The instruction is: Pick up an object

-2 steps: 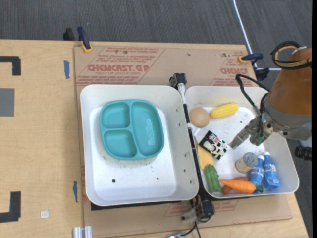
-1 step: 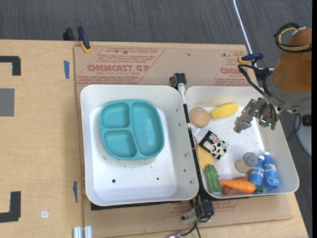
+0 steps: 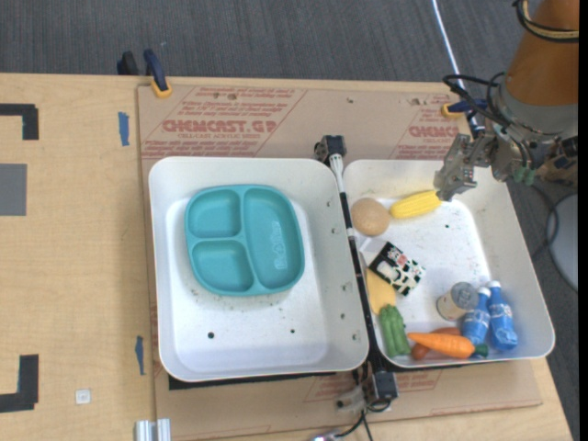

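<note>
From my remote seat I see the claw (image 3: 457, 180) poised over the far edge of the right shallow white bin (image 3: 519, 246), just beside the yellow plastic corn cob (image 3: 414, 204); I cannot tell from this angle how it is set, and nothing sits in it. The corn lies near the bin's back wall, next to a round tan ball-shaped object (image 3: 370, 217), the two close but seemingly apart. I judge the corn to be the likeliest target, being nearest. To do this well I would centre over the cob's middle, turn the wrist so the grip crosses its narrow width rather than its length, and come down straight, minding the bin wall behind it. The smooth rounded body could roll or squirt out, so a low, central grip is wise. Further forward lie a black-and-white patterned block (image 3: 398, 268), a green plastic vegetable (image 3: 394, 329), an orange plastic carrot (image 3: 444, 344), two small blue bottles (image 3: 491, 318) and a grey round disc (image 3: 462, 296), crowded together. The left white bin (image 3: 175, 246) on the surface holds a teal divided plate (image 3: 276, 242)
</note>
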